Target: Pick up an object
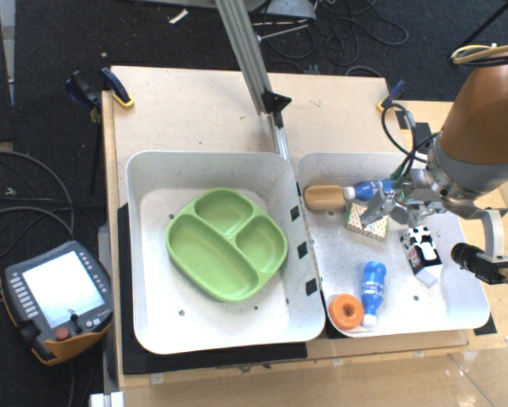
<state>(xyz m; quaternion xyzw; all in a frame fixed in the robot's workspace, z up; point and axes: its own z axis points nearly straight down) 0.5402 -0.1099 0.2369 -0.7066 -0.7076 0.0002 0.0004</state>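
Two white bins sit side by side under the overhead camera. The left bin (152, 312) holds a green divided plate (226, 242), lying flat and fully visible.

My arm (482, 134) comes in from the right, and its bulk covers the upper right corner of the right bin (457, 308). My claw (387, 203) hangs low over that bin's upper middle, but it is a dark tangle of metal and cable from up here, so whether it is spread or pressed together I cannot tell, and I cannot make out anything caught in it.

Just beside it lies a brown wooden piece (325, 197), with something blue (368, 190) at its right end, partly hidden by my wrist parts. Below that is a small speckled block (365, 221), its right edge tucked under the claw. A black and white object (421, 249) lies further right; its shape is hard to read. Near the front edge a blue and white bottle (372, 291) lies beside an orange ring (348, 310), the two touching or nearly so.
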